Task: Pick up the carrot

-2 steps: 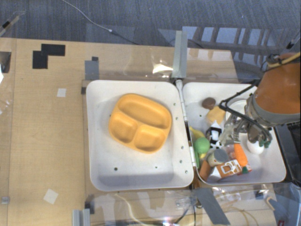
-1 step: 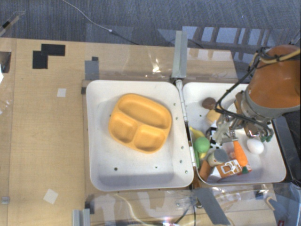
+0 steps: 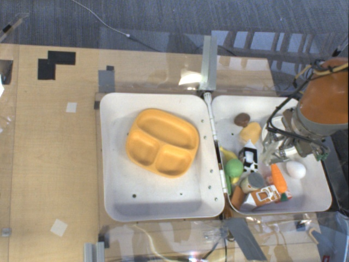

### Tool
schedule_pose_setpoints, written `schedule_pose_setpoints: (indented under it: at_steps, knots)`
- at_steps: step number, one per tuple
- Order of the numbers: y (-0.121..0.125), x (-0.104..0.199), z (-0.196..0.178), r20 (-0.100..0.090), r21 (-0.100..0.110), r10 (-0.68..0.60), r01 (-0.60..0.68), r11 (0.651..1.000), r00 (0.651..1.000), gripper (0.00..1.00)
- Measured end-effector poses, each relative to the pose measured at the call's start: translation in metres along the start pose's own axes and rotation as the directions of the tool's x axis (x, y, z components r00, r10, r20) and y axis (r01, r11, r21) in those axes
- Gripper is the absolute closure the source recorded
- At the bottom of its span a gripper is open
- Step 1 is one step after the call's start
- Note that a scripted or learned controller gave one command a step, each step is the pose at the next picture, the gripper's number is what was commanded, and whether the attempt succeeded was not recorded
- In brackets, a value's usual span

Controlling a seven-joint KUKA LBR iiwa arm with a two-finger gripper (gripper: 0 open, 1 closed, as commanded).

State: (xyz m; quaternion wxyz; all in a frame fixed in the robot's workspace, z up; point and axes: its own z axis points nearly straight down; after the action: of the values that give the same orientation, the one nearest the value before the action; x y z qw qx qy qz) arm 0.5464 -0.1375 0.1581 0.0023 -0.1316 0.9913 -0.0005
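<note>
Your gripper hangs low in the right bin, at its middle, and whether it is apart or together you cannot tell from this slant view; nothing is seen held in it.

Nearest the camera, at the bin's front, an orange carton lies flat, touching the carrot's lower end. To the carton's left a brown stick-like piece leans against the bin's left wall.

Your carrot lies just in front of the gripper, toward the bottom of the view, close under it. Its long axis runs near to far with a slight lean, so a grasp across its width looks the better bet. A white egg sits just beside it on the right, and a grey round thing just to its left; both crowd the gap you would close into.

Further left, a green ball and a black-and-white piece sit near the wall. Beyond the gripper lie a pale yellow lump and a brown one.

Well apart, the left bin bears a yellow tray
</note>
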Motion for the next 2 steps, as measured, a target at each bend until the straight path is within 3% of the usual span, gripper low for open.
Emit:
schedule_pose_setpoints:
  at_steps: [1, 2]
  knots:
    - [0.001, -0.005, -0.014, 0.013, 0.004, -0.003, 0.003, 1.000, 1.000, 1.00]
    - [-0.006, -0.010, 0.009, 0.004, 0.000, 0.188, -0.188, 0.982, 0.982, 1.00]
